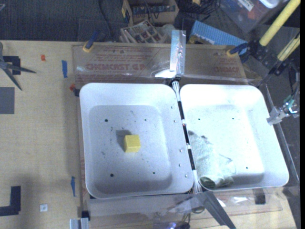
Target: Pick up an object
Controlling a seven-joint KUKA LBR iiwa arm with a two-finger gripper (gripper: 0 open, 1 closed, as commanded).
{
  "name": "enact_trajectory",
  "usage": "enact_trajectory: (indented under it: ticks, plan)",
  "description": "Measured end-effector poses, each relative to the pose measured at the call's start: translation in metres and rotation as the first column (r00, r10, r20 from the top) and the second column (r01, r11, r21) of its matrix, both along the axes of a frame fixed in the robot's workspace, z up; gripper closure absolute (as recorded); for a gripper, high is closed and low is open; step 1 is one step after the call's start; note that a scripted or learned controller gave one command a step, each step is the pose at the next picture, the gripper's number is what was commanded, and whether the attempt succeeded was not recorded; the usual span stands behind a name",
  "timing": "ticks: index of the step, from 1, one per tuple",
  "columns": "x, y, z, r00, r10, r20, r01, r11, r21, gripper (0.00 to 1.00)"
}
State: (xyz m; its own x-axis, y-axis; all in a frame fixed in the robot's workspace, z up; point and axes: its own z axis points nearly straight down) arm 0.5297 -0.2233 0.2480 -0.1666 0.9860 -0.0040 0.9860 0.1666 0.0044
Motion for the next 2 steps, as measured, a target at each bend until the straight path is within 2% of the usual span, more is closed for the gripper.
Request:
enact_trajectory:
  ticks: [1,2]
  plan:
    - [0.014,0.005,0.081,0.866,0.499,0.001,-0.499,0.866,-0.005,1.00]
    - [-0.007,-0.001,0.106,0.654,0.756,-0.001,-0.756,0.654,-0.007,1.00]
